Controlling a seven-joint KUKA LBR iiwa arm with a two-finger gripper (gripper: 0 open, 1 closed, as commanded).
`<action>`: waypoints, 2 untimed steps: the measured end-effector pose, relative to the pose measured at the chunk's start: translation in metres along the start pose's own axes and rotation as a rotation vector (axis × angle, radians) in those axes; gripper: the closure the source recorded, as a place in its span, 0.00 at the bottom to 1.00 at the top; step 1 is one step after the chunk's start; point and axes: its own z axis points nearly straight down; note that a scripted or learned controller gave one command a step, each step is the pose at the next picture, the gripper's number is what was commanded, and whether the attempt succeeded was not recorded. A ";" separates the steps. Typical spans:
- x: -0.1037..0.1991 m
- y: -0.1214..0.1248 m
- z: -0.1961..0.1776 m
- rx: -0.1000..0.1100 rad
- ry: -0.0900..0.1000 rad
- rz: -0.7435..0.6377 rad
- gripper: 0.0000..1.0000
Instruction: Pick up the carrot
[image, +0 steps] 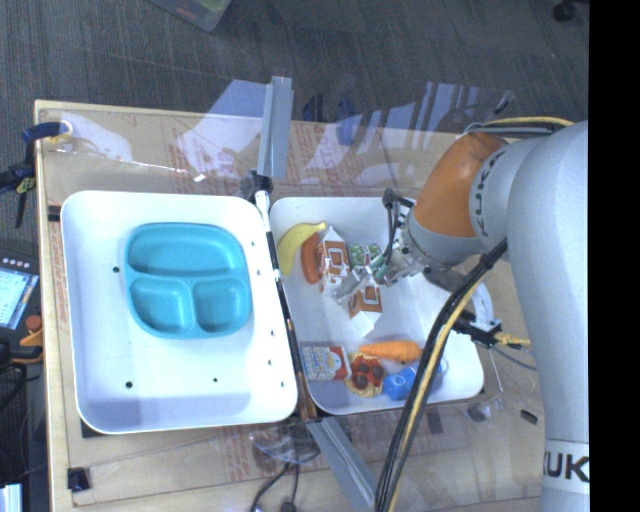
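Observation:
The carrot (392, 351) is orange and lies on its side near the front of the right bin (455, 395), partly behind a black cable. My gripper (362, 276) hangs over the middle of that bin, above a cluster of small brown-and-white cartons (366, 300). It is behind and slightly left of the carrot and apart from it. Nothing orange shows at the gripper's tip.
A banana (292, 246) and a reddish sausage (311, 262) lie at the bin's back left. A small carton (322, 360), a red toy food (364, 374) and a blue piece (400, 383) crowd the front by the carrot. The left bin (90, 330) holds a blue divided plate (190, 276).

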 end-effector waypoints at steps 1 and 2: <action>0.001 0.000 -0.008 0.005 0.002 -0.006 1.00; 0.068 0.050 -0.138 -0.002 -0.002 -0.050 1.00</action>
